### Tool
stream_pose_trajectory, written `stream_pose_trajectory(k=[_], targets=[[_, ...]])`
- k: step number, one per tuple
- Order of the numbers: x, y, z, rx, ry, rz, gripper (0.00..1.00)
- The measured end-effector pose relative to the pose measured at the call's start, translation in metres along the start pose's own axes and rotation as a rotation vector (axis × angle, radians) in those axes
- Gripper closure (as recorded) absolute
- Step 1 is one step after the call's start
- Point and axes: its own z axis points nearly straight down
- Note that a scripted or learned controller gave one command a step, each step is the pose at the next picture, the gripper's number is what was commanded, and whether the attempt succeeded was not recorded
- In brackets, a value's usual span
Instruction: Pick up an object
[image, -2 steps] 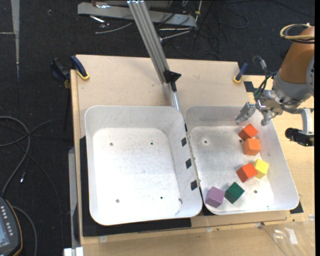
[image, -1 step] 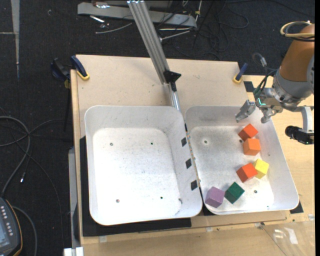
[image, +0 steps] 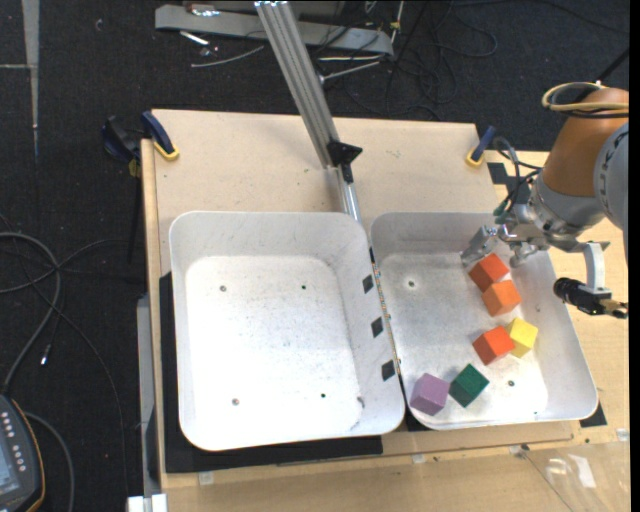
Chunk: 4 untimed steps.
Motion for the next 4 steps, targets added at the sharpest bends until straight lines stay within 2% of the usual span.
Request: stream_pose_trajectory(k=[1, 2, 3, 4], targets=[[0.02, -0.014, 0.021, 0.005, 0.0, 0.0, 0.0], [0.019, -0.014, 0.01, 0.002, 0.0, 0.002, 1.0], [0.036, -0.063, 0.015, -0.004, -0.002, 0.003, 1.0], [0.127, -0.085, -0.084, -0.002, 0.004, -0.007, 1.0]])
